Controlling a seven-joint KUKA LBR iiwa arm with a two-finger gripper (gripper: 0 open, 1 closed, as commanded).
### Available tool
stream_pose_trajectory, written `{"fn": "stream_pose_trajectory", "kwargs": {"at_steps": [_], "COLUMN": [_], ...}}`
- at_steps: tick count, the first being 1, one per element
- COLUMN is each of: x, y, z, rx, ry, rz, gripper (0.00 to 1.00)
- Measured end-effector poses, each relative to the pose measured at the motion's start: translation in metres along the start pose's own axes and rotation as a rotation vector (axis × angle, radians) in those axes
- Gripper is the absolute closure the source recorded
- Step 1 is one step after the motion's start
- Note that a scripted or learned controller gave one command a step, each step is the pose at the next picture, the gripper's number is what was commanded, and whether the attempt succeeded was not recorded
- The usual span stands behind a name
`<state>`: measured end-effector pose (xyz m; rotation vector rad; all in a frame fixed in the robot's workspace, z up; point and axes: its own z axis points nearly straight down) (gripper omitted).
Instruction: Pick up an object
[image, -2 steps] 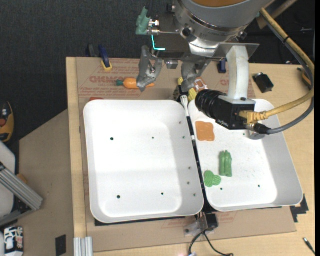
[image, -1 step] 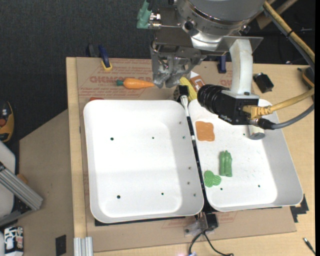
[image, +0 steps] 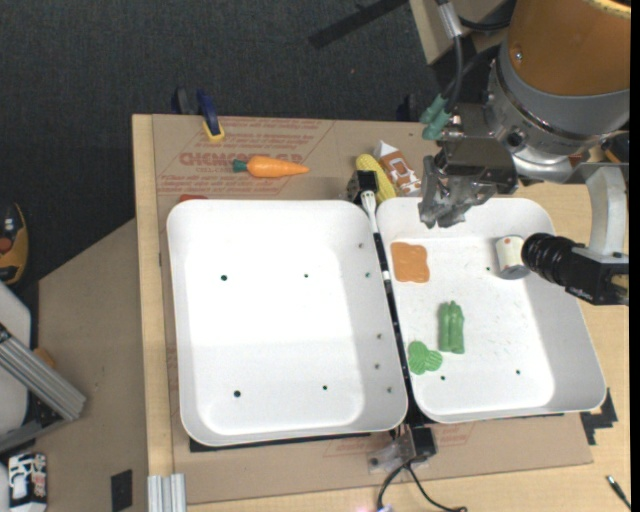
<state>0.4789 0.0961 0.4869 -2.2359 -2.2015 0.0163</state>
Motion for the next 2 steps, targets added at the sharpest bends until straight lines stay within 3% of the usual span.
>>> {"fn": "stream_pose_trajectory", "kwargs": {"at_steps": [1, 2], "x": [0.126, 0.129], "y": [-0.003, 0.001], "z": [0.093, -0.058], "rx": [0.002, -0.028], "ry": [0.003, 0.014], "rz": [-0.028, -0.018], "gripper": [1.0, 1.0]}}
